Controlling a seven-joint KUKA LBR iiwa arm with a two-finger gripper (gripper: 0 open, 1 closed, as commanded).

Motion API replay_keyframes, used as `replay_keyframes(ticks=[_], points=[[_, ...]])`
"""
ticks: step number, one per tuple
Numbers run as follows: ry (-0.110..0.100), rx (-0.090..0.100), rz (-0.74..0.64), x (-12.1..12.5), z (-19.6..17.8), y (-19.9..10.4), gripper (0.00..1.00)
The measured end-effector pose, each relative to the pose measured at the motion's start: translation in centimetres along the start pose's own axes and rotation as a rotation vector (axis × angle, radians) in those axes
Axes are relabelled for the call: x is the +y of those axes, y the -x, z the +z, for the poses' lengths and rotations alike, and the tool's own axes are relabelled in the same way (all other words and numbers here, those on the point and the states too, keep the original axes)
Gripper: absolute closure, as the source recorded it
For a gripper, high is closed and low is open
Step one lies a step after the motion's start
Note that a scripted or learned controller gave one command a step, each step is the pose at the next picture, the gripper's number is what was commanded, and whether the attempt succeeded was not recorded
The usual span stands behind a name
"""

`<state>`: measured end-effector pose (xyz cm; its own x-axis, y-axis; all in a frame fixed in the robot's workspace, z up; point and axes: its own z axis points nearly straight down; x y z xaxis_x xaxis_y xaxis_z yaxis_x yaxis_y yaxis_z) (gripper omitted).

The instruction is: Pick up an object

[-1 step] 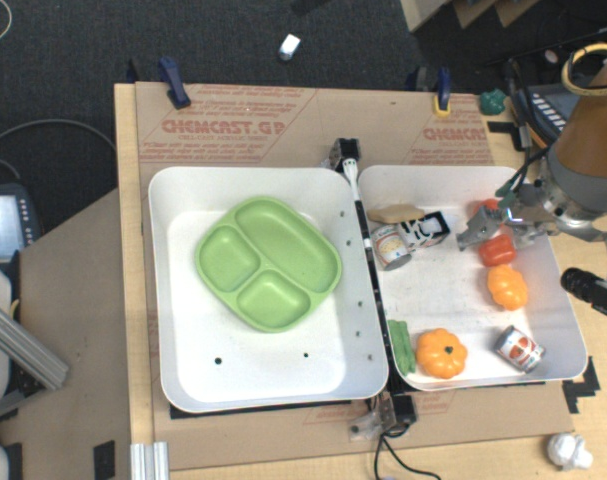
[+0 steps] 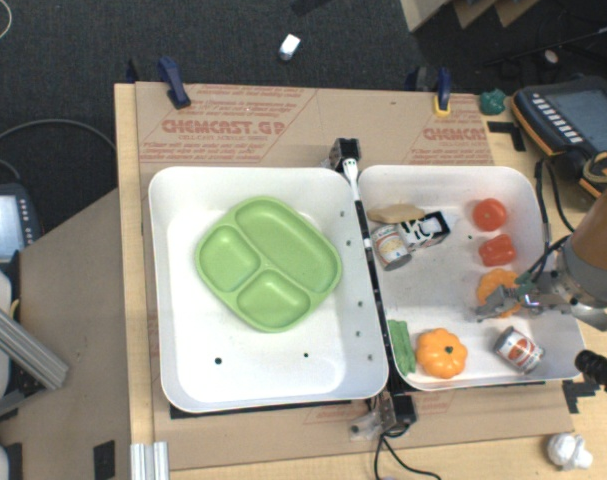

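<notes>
Two white bins sit side by side on the bench; the left bin (image 2: 173,298) holds a green divided plate (image 2: 268,263); the right bin (image 2: 438,178) holds a red tomato (image 2: 489,213), a red pepper piece (image 2: 497,251), a small orange pumpkin (image 2: 442,353), a tipped can (image 2: 518,349) and a black-and-white packet (image 2: 423,229); the gripper (image 2: 503,303) hangs low just over an orange object (image 2: 495,285) near the bin's right side; whether the fingers are spread or pinching, I cannot tell.
</notes>
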<state>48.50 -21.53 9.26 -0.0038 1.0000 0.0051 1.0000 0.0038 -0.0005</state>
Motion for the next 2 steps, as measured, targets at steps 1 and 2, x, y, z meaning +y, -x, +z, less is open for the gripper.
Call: replay_keyframes(ticks=[1, 2], points=[[-0.007, 0.011, -0.004, 5.4, 1.0, 0.1, 0.00], [0.000, 0.005, -0.002, 5.4, -0.2, 0.3, 1.00]])
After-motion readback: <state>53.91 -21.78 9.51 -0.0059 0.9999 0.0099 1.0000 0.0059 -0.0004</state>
